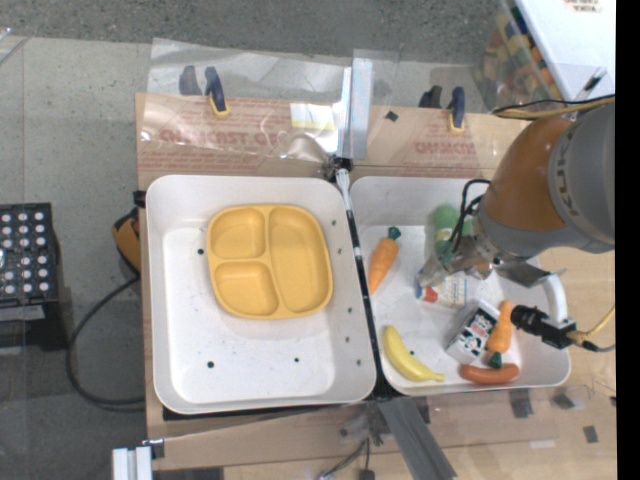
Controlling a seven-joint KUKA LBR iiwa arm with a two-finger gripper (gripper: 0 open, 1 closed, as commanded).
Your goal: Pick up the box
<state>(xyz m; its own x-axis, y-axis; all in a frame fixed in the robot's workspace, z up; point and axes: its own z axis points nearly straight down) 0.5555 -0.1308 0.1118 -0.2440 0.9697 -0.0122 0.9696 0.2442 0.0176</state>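
The box [472, 334], small, white and black with coloured print, lies tilted in the right bin [400, 200] near its front right corner. An orange carrot [500, 328] rests against its right side. My gripper [444, 269] hangs low over the middle of the right bin, up and to the left of the box and apart from it. Right under the gripper lies a pale bottle-like item with a red end [450, 290]. The grey arm with its orange band [525, 183] hides the bin's right wall.
In the right bin are another carrot [382, 260], a banana [405, 358], a green item [444, 222] and a red sausage-shaped toy [490, 373]. The left bin [180, 368] holds a yellow divided plate [270, 260].
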